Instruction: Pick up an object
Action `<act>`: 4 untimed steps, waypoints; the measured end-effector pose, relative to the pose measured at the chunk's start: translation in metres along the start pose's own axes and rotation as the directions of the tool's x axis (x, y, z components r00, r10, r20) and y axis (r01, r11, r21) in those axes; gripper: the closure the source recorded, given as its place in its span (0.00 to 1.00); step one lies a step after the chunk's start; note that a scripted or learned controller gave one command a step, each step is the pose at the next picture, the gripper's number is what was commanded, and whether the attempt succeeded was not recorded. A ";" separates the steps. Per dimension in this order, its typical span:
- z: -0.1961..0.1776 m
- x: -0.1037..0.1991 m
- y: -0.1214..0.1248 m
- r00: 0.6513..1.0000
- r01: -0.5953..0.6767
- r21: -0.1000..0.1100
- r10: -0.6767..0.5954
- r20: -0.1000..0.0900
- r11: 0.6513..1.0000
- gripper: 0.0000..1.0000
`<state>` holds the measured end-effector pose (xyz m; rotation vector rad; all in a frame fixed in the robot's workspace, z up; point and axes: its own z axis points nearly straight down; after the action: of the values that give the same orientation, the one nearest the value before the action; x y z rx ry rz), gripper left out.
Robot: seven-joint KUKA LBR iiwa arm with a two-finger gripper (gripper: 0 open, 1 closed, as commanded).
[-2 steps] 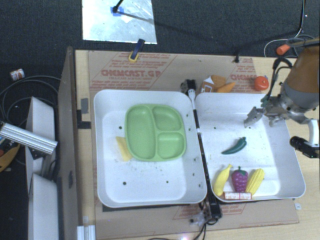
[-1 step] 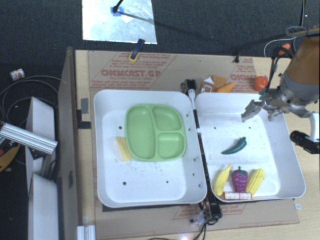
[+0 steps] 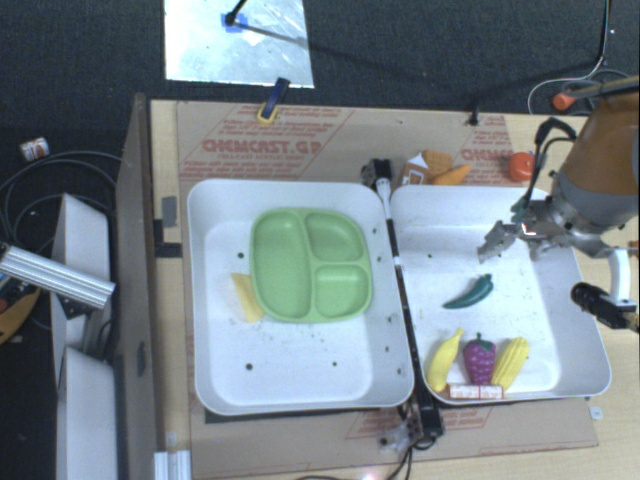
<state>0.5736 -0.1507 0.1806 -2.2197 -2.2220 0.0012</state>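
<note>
Two white bins sit side by side on the surface [image 3: 330,133]. One green divided plate [image 3: 310,266] and one yellow piece [image 3: 246,297] lie in the left bin [image 3: 225,368]. Four toys lie in the right bin [image 3: 580,363]: one green pepper [image 3: 470,291], one banana [image 3: 444,359], one purple grape bunch [image 3: 479,359], one corn cob [image 3: 511,361]. One pincer [image 3: 505,236] hovers released above the pepper, grasping nothing.

Robotics lab, bench [image 3: 300,133] with white bins [image 3: 215,298], loose cables [image 3: 40,183]
</note>
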 end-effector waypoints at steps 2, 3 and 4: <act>0.081 0.011 -0.005 1.000 0.001 0.001 -0.001 -0.001 1.000 0.00; 0.068 0.010 -0.003 1.000 0.001 -0.005 -0.001 0.000 1.000 1.00; -0.006 0.037 -0.001 1.000 0.006 -0.010 -0.006 0.000 1.000 1.00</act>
<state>0.5728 -0.1136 0.1866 -2.2183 -2.2335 -0.0092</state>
